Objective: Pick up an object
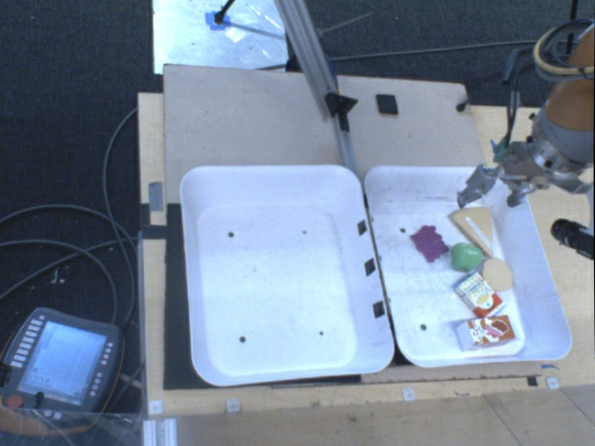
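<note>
Two-finger metal pincer [494, 186]: upper right of frame, over top rim of right white bin [409, 353]; fingers spread apart, nothing between them. Poised just above pale yellow wedge-shaped block [475, 227], likely nearest candidate for pick.

Objects crowded along right side of right bin, running from wedge down to lower right: purple lumpy toy [429, 242], green rounded piece [467, 255], tan ball [498, 274], small printed carton [477, 292], red-and-white packet [488, 331].

Bin's right wall close beside cluster; little side clearance. Open floor left of purple toy. Left white bin [204, 360]: bare.
</note>
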Controlling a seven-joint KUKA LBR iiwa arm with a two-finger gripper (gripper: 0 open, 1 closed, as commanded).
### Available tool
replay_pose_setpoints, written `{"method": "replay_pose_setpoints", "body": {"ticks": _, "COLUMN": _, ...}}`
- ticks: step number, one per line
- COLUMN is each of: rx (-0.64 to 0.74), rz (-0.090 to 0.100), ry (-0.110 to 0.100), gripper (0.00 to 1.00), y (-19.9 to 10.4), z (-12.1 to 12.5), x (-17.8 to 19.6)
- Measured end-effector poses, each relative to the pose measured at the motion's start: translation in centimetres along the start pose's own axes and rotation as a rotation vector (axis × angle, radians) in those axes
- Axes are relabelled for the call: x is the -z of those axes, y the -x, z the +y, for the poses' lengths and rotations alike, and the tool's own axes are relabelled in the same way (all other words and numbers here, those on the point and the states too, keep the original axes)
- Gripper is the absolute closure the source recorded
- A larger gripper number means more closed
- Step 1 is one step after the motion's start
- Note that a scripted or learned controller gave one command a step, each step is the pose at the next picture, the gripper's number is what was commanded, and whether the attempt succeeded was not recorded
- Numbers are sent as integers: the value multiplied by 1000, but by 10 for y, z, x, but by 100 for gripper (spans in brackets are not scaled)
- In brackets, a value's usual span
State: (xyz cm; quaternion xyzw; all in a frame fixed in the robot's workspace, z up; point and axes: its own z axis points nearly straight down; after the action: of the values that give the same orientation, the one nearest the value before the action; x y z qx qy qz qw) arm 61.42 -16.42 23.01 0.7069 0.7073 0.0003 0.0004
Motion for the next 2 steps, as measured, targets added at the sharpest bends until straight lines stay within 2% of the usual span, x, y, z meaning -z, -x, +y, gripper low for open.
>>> {"method": "replay_pose_setpoints", "body": {"ticks": 1, "rx": 3, "rz": 2, "ry": -8, "gripper": 0, "y": -50, "z": 26, "x": -97}}
{"method": "replay_pose_setpoints", "body": {"ticks": 2, "rx": -2, "rz": -1, "ry": 8, "gripper": 0, "y": -40, "z": -43, "x": 10}}
